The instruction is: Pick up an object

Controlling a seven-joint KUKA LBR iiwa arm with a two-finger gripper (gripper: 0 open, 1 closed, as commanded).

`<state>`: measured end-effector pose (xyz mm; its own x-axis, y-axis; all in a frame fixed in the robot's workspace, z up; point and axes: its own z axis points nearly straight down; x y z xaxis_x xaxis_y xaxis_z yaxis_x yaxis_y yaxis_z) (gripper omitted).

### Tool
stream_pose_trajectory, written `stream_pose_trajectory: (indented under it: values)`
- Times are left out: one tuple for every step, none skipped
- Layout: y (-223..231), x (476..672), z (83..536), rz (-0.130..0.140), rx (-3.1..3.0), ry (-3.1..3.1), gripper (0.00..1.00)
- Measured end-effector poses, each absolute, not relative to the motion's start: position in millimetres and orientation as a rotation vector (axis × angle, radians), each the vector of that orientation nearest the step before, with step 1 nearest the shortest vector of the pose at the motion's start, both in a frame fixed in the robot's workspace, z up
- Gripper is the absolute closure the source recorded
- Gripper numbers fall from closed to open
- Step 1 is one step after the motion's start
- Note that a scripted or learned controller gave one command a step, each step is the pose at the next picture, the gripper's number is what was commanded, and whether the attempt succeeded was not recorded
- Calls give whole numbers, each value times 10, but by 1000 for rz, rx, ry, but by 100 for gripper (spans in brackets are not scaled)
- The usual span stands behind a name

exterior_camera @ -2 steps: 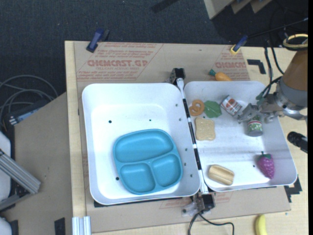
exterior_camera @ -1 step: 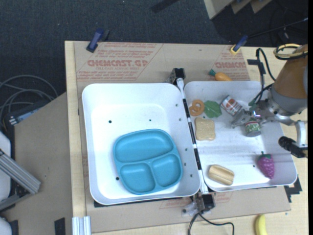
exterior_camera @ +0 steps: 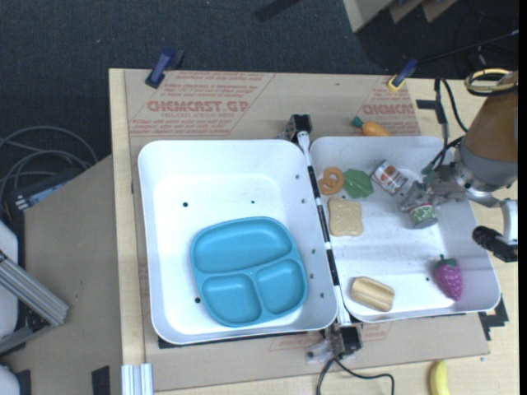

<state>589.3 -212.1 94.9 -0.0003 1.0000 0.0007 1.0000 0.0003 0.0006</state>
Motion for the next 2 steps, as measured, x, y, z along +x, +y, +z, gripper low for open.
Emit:
stream_pose_trajectory:
  values:
    - [-1308, 5528, 855, -3, -2220, -2224, 100]
    - [-554, 5932, 1854, -4, -2220, -2224, 100]
